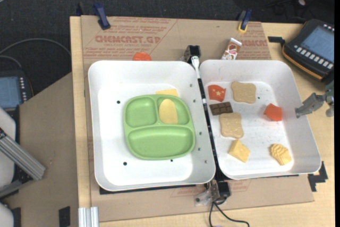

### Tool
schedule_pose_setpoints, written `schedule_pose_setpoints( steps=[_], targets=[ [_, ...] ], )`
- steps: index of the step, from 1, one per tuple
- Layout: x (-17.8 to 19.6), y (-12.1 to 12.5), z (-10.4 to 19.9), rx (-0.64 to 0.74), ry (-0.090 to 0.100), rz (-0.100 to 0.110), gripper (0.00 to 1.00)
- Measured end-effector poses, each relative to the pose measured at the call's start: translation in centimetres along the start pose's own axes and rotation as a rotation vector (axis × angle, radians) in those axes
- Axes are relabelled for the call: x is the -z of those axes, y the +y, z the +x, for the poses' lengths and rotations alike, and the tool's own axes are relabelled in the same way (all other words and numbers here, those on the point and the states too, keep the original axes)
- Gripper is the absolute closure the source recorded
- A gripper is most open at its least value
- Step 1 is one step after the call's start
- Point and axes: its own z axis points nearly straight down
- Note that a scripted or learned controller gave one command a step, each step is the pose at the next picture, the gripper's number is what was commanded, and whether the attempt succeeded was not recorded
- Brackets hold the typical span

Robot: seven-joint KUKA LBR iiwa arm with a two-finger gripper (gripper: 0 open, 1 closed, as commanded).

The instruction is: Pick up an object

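Observation:
The right bin (297, 87) holds several toy foods: a red piece (216, 92), a toast slice (244, 92), a brown chocolate bar (221, 109), a red cube (273, 112), a tan bread slice (231, 125), a yellow cheese wedge (239, 151) and a yellow ridged piece (280, 153). My grey gripper (309, 105) pokes in at the far right, over that bin's right rim, a short way right of the red cube and apart from it. Nothing is seen held in it.
The left bin (106, 87) carries a green divided plate (158, 127) with a pale yellow piece (168, 111) in one compartment and a yellow block (166, 93) behind it. A small carton (231, 49), blue clamps (101, 16) and a pendant (313, 48) lie beyond the bins.

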Motion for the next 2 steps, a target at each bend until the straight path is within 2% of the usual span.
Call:
schedule_pose_setpoints(
  steps=[1,2],
  targets=[
    [-10.0,10.5,0.8,0.007,-0.002,-0.004,0.0],
    [-19.3,8.3,0.5,0.002,0.009,0.006,0.0]
  ],
)
